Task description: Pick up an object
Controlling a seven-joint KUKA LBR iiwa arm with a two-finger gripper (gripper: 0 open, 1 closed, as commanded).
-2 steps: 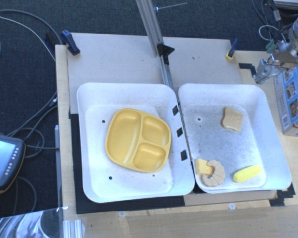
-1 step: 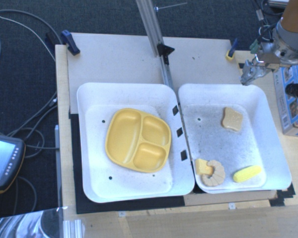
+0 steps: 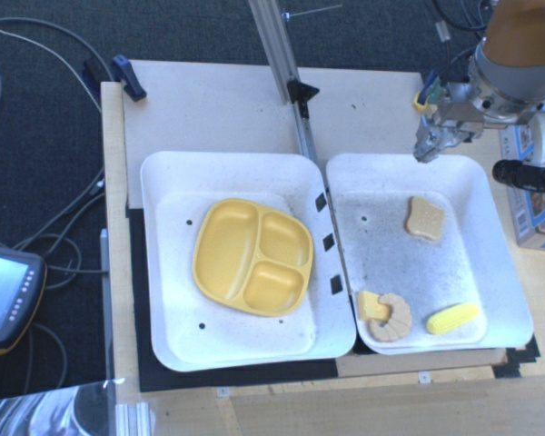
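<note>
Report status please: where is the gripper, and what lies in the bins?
Gripper above right bin's far rim, nothing held. Bread slice nearest; corn cob, cookie at near edge. Yellow tray in left bin.

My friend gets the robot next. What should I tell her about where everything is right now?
Gripper: above the right bin's far rim, holding nothing.
Right bin: tan bread slice at the far side; yellow corn cob, round cookie and small yellow cheese piece along the near edge.
Left bin: yellow divided tray.
Done: nothing picked yet.
Left: pick up one object.
</note>
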